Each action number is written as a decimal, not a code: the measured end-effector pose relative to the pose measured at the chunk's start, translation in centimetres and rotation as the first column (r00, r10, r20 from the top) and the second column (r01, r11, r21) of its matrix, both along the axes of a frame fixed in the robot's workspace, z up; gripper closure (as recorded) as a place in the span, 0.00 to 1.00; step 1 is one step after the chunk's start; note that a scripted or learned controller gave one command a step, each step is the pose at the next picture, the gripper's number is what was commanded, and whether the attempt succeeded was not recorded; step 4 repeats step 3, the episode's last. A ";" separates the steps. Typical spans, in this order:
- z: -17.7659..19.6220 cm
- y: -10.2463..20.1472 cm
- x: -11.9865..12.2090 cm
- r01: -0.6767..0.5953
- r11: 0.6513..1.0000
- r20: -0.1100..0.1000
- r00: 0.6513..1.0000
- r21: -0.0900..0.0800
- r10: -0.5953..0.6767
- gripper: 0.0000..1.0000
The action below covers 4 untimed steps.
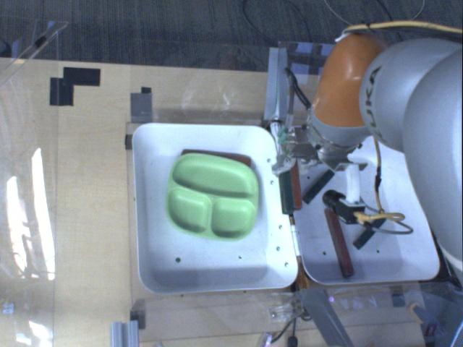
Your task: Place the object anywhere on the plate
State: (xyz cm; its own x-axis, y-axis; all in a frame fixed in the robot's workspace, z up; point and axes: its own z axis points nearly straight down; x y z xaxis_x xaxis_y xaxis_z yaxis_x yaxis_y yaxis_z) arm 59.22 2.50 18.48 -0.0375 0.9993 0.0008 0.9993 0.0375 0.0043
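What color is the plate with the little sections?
Light green. The plate shows best in the camera view, lying in the left white bin.

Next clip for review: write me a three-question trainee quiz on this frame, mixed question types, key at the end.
1. True or false: the green plate sits in the left bin.
2. How many compartments does the plate show? A) two B) three C) five
3. Fill in: the end effector is over the ___ between the two bins.

Key: 1 true. 2 B. 3 divider; the brown stick lies in the right bin.
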 end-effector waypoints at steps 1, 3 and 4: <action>1.7 4.4 1.3 0.093 0.996 0.001 0.996 0.000 -0.093 1.00; -8.3 11.6 -0.5 0.017 1.000 0.000 1.000 0.001 -0.017 0.00; -8.3 11.6 -0.5 0.017 1.000 0.000 1.000 0.001 -0.017 0.00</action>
